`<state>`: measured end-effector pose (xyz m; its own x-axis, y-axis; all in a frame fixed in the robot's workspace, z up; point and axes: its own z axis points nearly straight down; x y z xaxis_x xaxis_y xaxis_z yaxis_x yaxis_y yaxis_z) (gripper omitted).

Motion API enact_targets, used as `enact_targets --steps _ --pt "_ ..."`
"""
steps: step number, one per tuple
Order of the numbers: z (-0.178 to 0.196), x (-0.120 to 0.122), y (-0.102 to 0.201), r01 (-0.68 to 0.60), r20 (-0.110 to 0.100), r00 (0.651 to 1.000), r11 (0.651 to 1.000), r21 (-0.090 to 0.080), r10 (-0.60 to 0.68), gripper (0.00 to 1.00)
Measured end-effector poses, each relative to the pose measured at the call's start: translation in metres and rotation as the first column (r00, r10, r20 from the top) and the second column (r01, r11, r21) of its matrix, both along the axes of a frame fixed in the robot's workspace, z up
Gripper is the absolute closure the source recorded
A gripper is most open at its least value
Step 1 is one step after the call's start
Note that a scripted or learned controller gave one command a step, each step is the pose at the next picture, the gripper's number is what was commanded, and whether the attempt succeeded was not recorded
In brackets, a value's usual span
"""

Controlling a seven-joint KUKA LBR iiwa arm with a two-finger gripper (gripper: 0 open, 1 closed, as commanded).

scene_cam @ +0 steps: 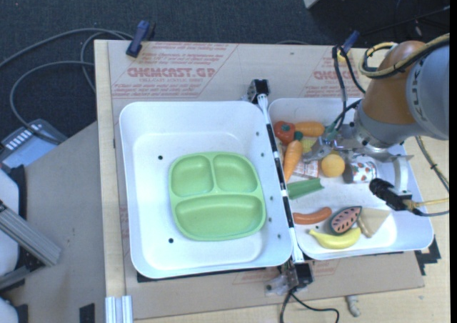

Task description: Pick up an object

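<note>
The right bin holds several toy foods. Among them are an orange carrot, a yellow-orange ball, a green pickle, a red sausage, a banana, a dark seeded fruit slice, a pale wedge and a red-and-white can. The grey arm with its orange band reaches in from the right. Its gripper hangs low over the back middle of this bin, just above the yellow-orange ball and beside the carrot. Nothing is seen held.
The left bin contains a green divided plate. A black clip sits where the bins meet at the back. Cables trail from the wrist across the right bin's far side. A blue clamp grips the board's back left edge.
</note>
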<state>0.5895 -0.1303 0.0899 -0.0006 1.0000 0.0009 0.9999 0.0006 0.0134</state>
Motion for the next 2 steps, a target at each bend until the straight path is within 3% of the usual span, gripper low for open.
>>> enact_targets --steps 1,2 --pt "0.01 0.0 0.001 0.0 0.002 1.0 1.0 0.0 0.0 1.0" --pt "0.054 0.017 -0.01 0.0 -0.012 1.0 1.0 -0.002 0.0 1.0"
